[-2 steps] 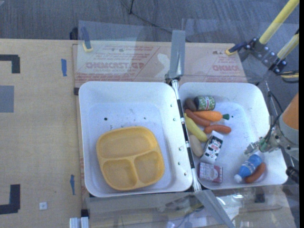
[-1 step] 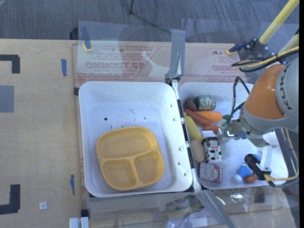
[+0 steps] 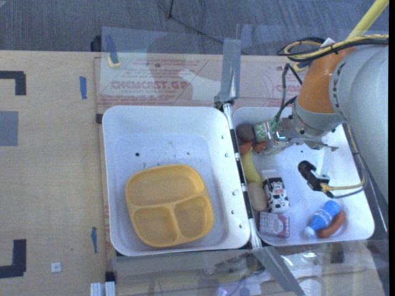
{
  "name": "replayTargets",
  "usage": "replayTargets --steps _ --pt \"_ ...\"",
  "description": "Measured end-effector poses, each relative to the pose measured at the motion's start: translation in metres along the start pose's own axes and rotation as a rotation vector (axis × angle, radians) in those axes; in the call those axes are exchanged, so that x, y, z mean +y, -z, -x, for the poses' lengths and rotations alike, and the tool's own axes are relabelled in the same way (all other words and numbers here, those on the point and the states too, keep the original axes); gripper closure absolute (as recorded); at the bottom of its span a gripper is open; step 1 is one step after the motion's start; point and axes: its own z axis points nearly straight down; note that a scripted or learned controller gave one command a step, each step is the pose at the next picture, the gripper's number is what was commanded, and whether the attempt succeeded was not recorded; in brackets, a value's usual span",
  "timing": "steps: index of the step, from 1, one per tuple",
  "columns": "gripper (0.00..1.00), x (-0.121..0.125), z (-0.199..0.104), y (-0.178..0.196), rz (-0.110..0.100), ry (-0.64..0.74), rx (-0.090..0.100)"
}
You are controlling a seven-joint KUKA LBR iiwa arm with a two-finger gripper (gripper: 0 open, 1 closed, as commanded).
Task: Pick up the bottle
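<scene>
Arm point(image 3: 364, 85): enters from 3 o'clock. The grey body crosses the upper right corner of the right bin point(image 3: 296, 196), and the orange band point(image 3: 318, 91) sits above the bin's far rim. The wrist is bent down and toward 9 o'clock.

Claw point(image 3: 279, 134): low over the right bin at about 11 o'clock, just beside a small green-and-white container point(image 3: 263, 130). Whether they touch is unclear. Whether the claw is spread or pressed together cannot be told from this angle, and nothing is seen gripped.

Bottle point(image 3: 323, 217): blue with a white cap, lying on its side at 5 o'clock in the right bin, cap end toward 7 o'clock. It is well apart from the claw. A reddish sausage point(image 3: 335, 226) lies against its lower side.

Other contents of the right bin:
- Along the 9 o'clock wall, from far to near: a brown rounded item point(image 3: 245, 131), a red item point(image 3: 259, 145), a banana point(image 3: 249, 166) and a tan potato-like piece point(image 3: 256, 195).
- A cow-patterned carton point(image 3: 277, 193) stands just beside the potato-like piece.
- A pink carton point(image 3: 274, 225) lies at 7 o'clock.

Left bin point(image 3: 123, 119): holds a yellow three-compartment tray point(image 3: 168, 205) in its near half.

Both bins rest side by side on the worktop point(image 3: 49, 165).
</scene>
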Motion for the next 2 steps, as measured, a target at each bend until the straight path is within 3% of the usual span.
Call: replayTargets --steps 1,2 --pt "0.00 0.000 0.000 0.000 0.000 0.000 0.000" --pt "0.00 -0.037 0.059 0.068 0.002 0.075 -0.001"
